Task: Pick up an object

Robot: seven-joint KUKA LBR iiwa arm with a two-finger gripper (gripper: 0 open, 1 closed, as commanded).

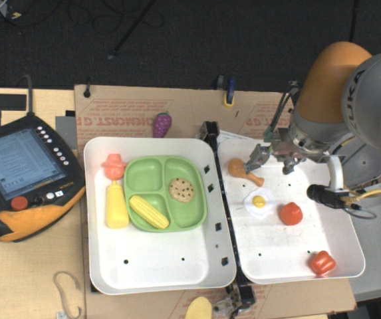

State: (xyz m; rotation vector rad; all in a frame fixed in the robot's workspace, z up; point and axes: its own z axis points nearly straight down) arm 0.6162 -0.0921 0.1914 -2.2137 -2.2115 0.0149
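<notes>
Hovering over the right bin, near its back edge, with the gripper spread wide, fingers parted and gripping nothing. Poised just beside the drumstick (likeliest target, lying closest). Fried egg, tomato and red pepper scattered well apart, leaving room for a clean descent.

drumstick: brown toy, lying flat, right bin's far-left part
fried egg: white, yellow yolk, mid-bin
tomato: red, beside egg
pepper: red, near-right corner
</notes>
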